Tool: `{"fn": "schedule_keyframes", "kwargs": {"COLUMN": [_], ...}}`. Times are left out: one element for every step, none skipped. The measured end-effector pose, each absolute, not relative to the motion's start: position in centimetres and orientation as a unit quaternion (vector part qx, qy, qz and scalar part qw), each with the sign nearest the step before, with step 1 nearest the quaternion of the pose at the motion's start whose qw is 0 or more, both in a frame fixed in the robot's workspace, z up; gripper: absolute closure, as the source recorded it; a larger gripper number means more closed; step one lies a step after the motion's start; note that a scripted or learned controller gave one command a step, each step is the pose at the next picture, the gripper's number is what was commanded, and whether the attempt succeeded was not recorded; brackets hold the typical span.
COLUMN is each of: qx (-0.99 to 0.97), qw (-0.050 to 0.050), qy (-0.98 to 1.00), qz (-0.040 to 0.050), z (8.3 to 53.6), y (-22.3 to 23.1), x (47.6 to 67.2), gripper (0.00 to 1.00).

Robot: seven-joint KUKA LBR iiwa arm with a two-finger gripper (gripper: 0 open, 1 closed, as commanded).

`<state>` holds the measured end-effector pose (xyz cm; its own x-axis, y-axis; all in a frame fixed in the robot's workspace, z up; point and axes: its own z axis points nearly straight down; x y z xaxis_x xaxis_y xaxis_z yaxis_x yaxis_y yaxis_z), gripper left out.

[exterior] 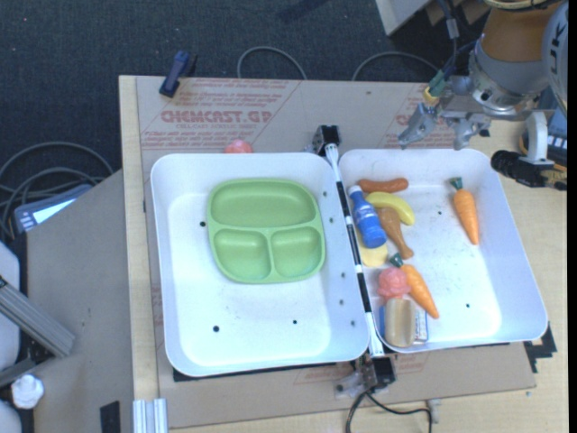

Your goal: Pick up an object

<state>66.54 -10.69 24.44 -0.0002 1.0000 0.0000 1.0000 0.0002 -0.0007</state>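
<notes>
The lone carrot [465, 215] lies in the right bin [505, 296], well apart from the other toys, its long axis running roughly up and down the view with the green stem end toward the far rim and the tip toward the near side. The rest of that bin's load crowds the wall it shares with the left bin [180, 269]: a sausage [383, 186] farthest back, then a banana [395, 207], a blue bottle [367, 220] lying lengthwise along the divider, a brown drumstick-like piece [397, 234], a pink strawberry-like toy [393, 282], a second carrot [419, 290] slanting outward, and a sandwich-like item [403, 323] nearest the front. The left bin holds a green divided plate [266, 230] (three compartments, one long and two small).

The gripper [444, 126] hangs beyond the right bin's far rim, above the cardboard, its two fingers spread apart with nothing between them.

The cardboard sheet [216, 115] behind the bins reads "CHEMCAST GP" in red.
</notes>
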Motion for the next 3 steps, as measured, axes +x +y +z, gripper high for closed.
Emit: {"fn": "schedule_keyframes", "kwargs": {"qx": [-0.709,-0.709,-0.709], "qw": [-0.006,-0.006,-0.004], "qy": [-0.706,-0.706,-0.706], "qz": [0.0003,-0.0001,-0.0009], "z": [10.2,8.7,9.6], "y": [-9.8,-10.7,-10.4], "x": [61.0,57.7,57.7], "gripper": [0.00,0.00,1.00]}}
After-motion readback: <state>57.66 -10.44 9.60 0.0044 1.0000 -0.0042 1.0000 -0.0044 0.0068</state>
